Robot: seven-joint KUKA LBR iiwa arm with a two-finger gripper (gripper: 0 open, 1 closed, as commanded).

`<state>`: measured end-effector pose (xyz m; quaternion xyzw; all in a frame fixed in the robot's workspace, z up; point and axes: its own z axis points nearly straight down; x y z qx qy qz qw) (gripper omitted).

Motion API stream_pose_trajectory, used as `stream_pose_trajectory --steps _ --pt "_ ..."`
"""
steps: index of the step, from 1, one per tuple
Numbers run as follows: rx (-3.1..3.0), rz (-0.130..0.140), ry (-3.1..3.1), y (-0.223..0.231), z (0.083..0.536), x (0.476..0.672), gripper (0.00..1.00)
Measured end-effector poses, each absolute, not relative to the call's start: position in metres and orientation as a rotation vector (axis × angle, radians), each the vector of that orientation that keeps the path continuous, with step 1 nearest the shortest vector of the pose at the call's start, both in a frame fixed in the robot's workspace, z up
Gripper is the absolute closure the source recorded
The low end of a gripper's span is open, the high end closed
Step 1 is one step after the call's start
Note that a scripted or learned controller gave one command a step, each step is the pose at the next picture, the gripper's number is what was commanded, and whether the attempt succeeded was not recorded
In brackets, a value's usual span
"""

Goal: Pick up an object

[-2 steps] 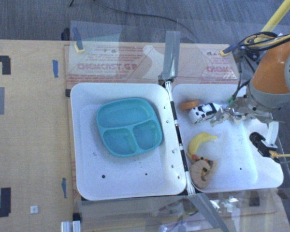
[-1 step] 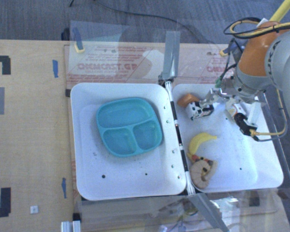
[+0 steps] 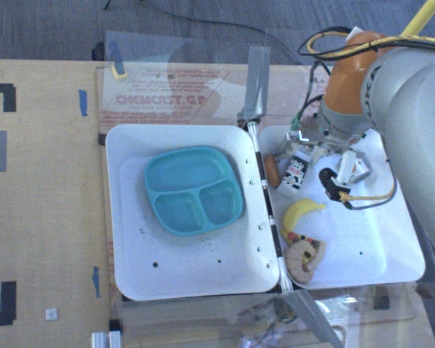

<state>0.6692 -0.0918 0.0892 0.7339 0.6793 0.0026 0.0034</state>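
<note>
My gripper (image 3: 315, 171) hangs below the orange wrist band (image 3: 348, 78), low over the back left part of the right bin (image 3: 391, 245). Just left of it a brown sausage-shaped piece (image 3: 272, 171) lies against the bin's left wall. In front of the gripper and apart from it lies a yellow banana (image 3: 302, 212). A round tan and pink toy (image 3: 304, 257) rests at the bin's front left corner. I see nothing held in the gripper.
A teal divided plate (image 3: 194, 191) lies in the left bin (image 3: 138, 259). The ridge (image 3: 264, 194) between the two bins runs just left of the gripper. The grey arm (image 3: 413, 107) covers the right bin's back right part. A thin yellow cable (image 3: 370, 194) trails by the gripper.
</note>
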Motion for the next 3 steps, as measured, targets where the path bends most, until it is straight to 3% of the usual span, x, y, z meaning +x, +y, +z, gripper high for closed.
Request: stream_pose_trajectory --steps 1,2,3 --pt "2.295 0.010 2.127 -0.092 0.102 0.671 1.00" --pt "2.486 -0.002 1.922 -0.032 0.185 0.594 1.00" --pt "2.427 -0.002 1.990 -0.020 0.185 0.557 1.00"
